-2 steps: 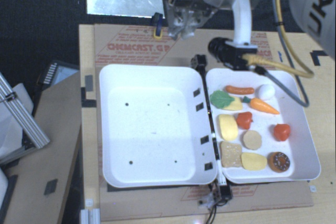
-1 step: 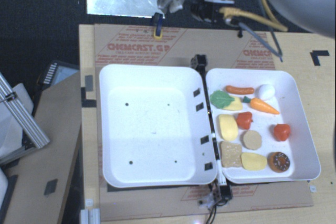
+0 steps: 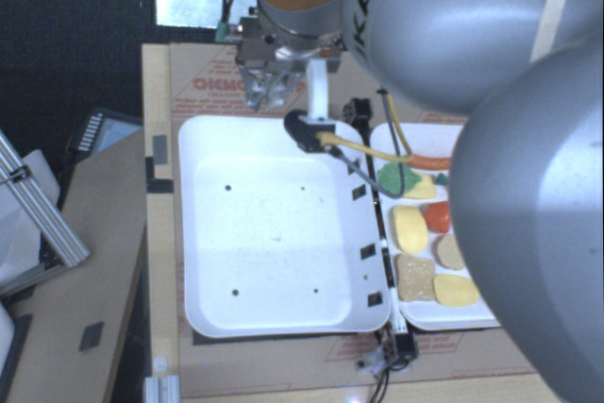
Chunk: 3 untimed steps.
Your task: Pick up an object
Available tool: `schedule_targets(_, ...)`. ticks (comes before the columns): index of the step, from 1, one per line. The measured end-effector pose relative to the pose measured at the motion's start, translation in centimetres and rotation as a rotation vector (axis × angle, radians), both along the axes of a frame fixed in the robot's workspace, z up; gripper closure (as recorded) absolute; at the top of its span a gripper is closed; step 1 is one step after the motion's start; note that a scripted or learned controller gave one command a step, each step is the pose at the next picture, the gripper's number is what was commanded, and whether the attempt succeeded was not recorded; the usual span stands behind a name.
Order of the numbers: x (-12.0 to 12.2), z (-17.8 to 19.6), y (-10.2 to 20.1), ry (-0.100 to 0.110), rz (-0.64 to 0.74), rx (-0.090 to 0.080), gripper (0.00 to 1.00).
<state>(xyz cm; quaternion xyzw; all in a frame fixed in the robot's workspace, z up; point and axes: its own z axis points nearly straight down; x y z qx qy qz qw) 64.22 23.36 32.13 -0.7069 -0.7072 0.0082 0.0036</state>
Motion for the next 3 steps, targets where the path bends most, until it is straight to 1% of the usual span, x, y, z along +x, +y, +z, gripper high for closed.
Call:
schedule_targets(1,0.3,-22.7,-0.3,0.000,0.000,0.001,1.00)
schedule_targets(2,-7.6,-24.0,0.0,-0.013,0.001,0.004,1.00)
schedule_targets(3,-11.0,-9.8,0.2,-0.022,0.004,0.010,1.00)
